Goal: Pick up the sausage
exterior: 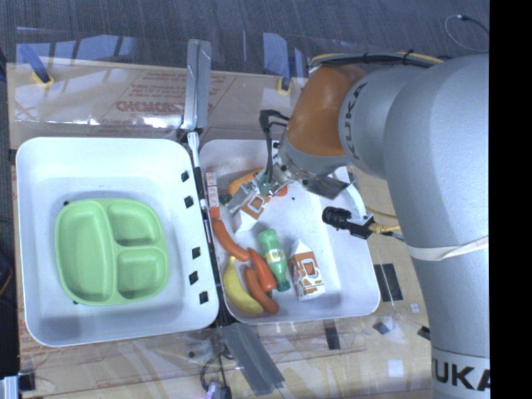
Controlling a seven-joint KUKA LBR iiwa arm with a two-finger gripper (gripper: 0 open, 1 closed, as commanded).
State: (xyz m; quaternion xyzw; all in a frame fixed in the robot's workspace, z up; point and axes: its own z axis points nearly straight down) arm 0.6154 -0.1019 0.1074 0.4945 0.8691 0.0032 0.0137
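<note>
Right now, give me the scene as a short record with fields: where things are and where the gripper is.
left bin: green divided tray
right bin: sausage, banana, green bottle, small carton
gripper: over right bin's far left part, apart from the sausage
sausage: lying against the left wall, not lifted

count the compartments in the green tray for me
3: the green tray in the left bin has one long compartment down its left side, one at upper right and one at lower right. None looks hidden.
</note>
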